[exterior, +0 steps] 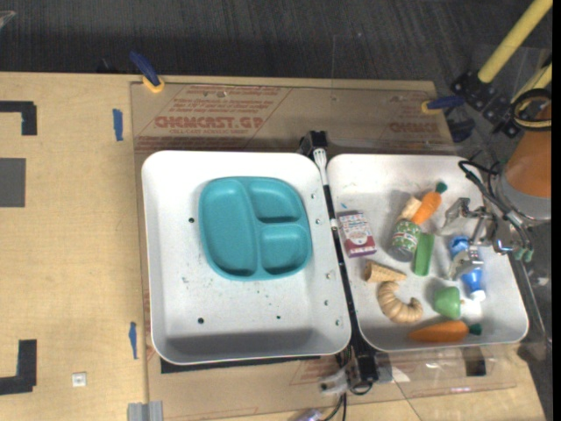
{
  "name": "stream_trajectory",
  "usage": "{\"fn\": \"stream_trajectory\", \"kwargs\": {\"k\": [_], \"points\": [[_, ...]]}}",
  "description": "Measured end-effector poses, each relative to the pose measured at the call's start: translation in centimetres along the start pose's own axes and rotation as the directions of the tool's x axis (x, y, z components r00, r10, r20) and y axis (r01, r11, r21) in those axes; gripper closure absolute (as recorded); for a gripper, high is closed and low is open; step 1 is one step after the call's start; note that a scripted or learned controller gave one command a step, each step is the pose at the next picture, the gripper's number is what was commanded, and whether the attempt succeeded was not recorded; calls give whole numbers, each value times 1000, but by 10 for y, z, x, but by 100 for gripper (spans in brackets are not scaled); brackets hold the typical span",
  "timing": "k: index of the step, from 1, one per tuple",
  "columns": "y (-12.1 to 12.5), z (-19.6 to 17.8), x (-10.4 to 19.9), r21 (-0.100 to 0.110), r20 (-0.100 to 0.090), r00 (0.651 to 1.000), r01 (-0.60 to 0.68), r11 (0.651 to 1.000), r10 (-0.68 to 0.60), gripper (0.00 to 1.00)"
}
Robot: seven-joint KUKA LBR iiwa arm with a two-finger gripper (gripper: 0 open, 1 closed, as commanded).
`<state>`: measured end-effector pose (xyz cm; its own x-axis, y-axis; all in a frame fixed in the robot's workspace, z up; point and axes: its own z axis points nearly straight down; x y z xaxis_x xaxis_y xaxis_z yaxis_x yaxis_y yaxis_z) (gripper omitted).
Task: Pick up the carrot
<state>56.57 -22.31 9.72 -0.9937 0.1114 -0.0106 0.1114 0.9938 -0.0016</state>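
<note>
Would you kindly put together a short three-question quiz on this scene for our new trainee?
1. True or false: the carrot lies in the left bin.
2. Which holds the teal tray? A) left bin B) right bin C) bench
3. Fill in: the carrot lies near the right bin's ____ edge in the view.

Key: 1 false, it lies in the right bin. 2 A. 3 bottom; the gripper is above it in the view, over other items.
</note>
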Motion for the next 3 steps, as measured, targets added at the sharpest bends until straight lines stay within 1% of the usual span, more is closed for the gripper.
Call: {"fn": "stream_trajectory", "kwargs": {"k": [1, 2, 3], "points": [[10, 10, -63, 0, -5, 997, -72, 997, 72, 0], [26, 7, 66, -1, -2, 997, 78, 997, -78, 0], [71, -81, 12, -2, 6, 999, 51, 999, -51, 0]]}}
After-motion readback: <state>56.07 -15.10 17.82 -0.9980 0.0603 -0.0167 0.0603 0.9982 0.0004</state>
